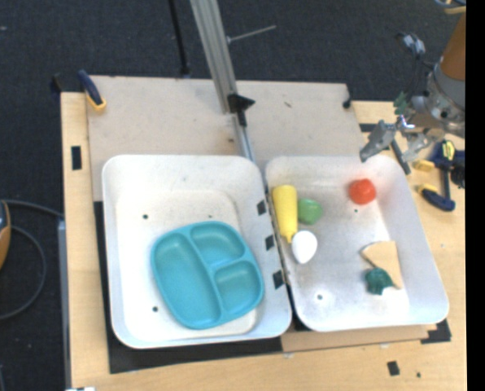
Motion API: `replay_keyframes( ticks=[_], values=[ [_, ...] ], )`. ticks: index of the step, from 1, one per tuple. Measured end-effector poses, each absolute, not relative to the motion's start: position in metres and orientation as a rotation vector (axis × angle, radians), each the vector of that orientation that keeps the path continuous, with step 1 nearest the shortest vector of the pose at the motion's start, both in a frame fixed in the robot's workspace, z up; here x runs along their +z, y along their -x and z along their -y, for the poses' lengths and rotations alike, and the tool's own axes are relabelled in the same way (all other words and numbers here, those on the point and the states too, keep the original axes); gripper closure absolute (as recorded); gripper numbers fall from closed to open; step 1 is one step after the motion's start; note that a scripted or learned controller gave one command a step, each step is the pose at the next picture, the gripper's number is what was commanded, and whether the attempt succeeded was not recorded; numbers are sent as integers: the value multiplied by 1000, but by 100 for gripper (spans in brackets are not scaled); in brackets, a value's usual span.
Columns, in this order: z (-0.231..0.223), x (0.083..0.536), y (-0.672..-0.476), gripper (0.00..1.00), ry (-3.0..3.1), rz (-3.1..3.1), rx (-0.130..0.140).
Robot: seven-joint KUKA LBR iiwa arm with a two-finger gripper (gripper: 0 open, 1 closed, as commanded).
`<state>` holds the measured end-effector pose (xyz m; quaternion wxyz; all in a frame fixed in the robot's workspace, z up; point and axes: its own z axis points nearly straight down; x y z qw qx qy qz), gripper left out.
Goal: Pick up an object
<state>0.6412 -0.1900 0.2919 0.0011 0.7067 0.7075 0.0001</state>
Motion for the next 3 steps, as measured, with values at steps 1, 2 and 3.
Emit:
replay_keyframes(
  ticks=[1,2,3],
  values=[
    [191,229,-643,0,-2222,-2223,-5],
    [189,176,-632,0,-2223,-2222,-4],
    [194,118,-624,0,-2223,-2222,-5]
  ],
)
